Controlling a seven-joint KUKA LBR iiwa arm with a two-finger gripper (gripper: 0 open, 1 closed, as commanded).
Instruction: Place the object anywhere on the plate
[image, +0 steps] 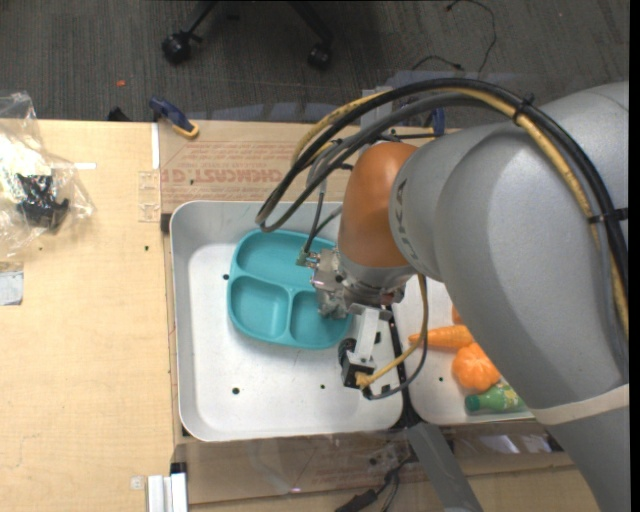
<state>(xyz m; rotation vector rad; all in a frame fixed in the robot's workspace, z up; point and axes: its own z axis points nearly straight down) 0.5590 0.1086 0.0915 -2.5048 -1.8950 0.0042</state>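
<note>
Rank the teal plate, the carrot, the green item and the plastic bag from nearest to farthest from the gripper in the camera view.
1. teal plate, in the left bin, right at the gripper.
2. carrot, in the right bin.
3. green item, right bin, front edge.
4. plastic bag, on the bench, far left.

The arm (500, 250) hides from you the teal plate's (262, 300) right rim and most of the right bin (435, 390); 1 green thing (495, 402) is half covered. The left edge crops the plastic bag (30, 170).
</note>
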